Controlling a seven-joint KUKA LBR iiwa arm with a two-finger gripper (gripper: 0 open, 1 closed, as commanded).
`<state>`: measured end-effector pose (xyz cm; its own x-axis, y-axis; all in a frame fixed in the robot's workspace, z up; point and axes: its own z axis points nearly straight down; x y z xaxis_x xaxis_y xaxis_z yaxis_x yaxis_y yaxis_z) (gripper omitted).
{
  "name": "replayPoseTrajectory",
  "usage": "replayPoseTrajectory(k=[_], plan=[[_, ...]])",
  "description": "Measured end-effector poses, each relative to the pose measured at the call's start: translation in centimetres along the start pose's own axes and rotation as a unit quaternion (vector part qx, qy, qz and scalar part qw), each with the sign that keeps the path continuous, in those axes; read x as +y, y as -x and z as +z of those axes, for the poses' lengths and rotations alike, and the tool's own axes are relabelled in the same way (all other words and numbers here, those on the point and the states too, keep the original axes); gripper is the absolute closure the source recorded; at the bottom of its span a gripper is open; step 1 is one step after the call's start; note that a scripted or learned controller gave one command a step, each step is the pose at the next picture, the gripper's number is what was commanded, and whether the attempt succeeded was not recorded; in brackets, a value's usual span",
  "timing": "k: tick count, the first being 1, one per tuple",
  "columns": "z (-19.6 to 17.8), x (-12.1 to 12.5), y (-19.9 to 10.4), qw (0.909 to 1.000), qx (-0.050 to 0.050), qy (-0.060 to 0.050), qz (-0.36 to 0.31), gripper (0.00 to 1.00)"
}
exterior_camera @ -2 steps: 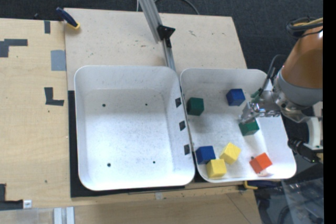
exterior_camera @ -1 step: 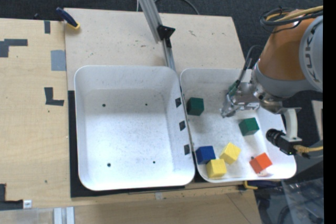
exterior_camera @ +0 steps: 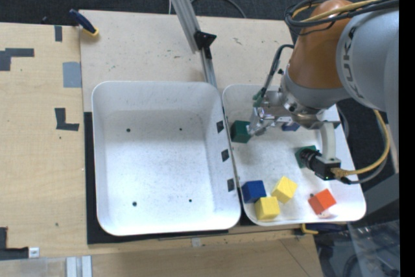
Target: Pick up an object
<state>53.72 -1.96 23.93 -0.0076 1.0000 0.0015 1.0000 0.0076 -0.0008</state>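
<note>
Camera view. We are reading the gripper (exterior_camera: 260, 119) as hanging low over the right bin (exterior_camera: 358, 207), at its far left part. We cannot tell from this angle whether the gripper is spread or closed, and nothing is visibly clamped in it. The green block (exterior_camera: 240, 132) is lying just beside the gripper, on its left and slightly nearer the camera, close to the wall shared with the left bin (exterior_camera: 97, 139).

Step in hand, as we are judging it: closing in on the green block.
1. We are advising a small shift to the left, so that the block is centred under the gripper before any descent.
2. We are advising clearance from the shared wall, since the block is sitting near it.
3. We are advising a straight lift, confirmed only once the block is rising with the gripper.

Count, nearer the camera than the gripper:
- Blue block (exterior_camera: 253, 190): one.
- Yellow blocks (exterior_camera: 284, 189): two, the second (exterior_camera: 267, 207) just beside the blue one.
- Orange block (exterior_camera: 321, 201): one, well to the gripper's right.
- Green block: one counted with certainty.
- Bins: two.
</note>
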Motion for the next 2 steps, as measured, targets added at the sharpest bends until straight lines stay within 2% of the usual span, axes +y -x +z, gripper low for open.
replayPoseTrajectory(k=[1, 2], plan=[[-0.6, 0.8, -4.8, 1.0000, 0.000, 0.000, 0.000, 1.00], [1.1, 2.0, -10.2, 1.0000, -0.001, -0.001, 0.001, 1.00]])
